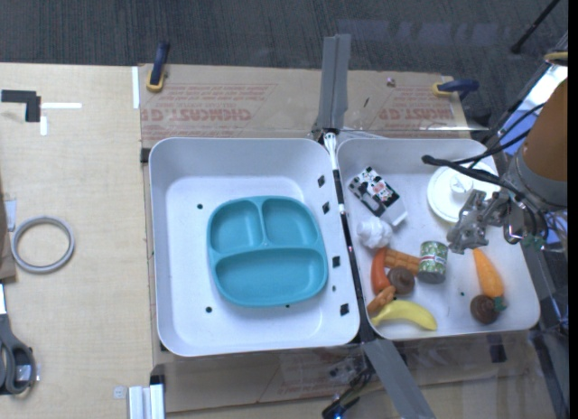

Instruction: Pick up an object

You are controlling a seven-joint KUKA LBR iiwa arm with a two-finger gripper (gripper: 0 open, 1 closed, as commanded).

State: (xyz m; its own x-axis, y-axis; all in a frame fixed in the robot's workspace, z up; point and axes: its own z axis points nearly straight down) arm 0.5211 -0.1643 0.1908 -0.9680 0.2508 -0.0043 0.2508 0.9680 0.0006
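Here we see the left bin [172, 255] holding a teal divided plate [267, 251]. In the right bin [411, 157], the gripper [467, 226] hovers between white lid [449, 193] and carrot [488, 273], near the small can [433, 261]; its opening and grasp we cannot tell.

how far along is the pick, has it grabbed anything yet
Nothing looks picked yet. The two-finger gripper is over the right white bin, between the small round white plate and the orange toy carrot; no object is visible between its fingers. The yellow toy banana and small green-labelled can lie untouched. Grasping and lifting remain.
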